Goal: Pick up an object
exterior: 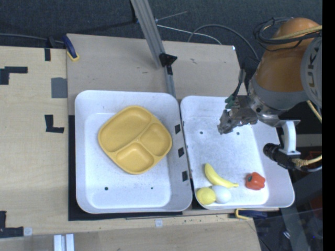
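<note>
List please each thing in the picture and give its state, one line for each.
Gripper: over the right bin, upper part, holding nothing that can be seen.
Yellow tray: flat in the left bin, right way up.
Banana: lying in the right bin, near the front.
Lemon: at the front left corner, touching the white ball.
Red pepper: alone, right of the banana.

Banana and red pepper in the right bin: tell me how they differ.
The banana is yellow, long and curved; the red pepper is red, short and rounded. The banana lies beside the yellow and white round pieces near the front wall; the red pepper sits alone further right. Both rest in the right bin, apart from the hand.
</note>
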Action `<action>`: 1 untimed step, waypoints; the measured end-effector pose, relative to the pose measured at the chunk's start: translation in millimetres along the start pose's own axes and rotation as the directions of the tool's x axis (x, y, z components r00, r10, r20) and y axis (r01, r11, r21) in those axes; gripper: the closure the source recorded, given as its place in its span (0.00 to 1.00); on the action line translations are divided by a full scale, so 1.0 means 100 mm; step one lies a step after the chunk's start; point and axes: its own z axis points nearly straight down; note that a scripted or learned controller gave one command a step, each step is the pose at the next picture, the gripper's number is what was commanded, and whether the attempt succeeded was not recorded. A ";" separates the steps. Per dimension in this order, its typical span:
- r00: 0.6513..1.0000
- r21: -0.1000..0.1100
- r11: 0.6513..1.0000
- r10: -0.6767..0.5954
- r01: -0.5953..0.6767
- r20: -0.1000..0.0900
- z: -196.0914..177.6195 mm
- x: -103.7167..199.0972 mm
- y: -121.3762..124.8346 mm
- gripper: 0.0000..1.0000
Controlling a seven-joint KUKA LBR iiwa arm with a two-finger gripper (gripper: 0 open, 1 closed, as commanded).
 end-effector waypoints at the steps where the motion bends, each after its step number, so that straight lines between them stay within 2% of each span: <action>1: 1.000 0.001 1.000 0.000 0.000 0.000 0.09 0.48 -0.03 1.00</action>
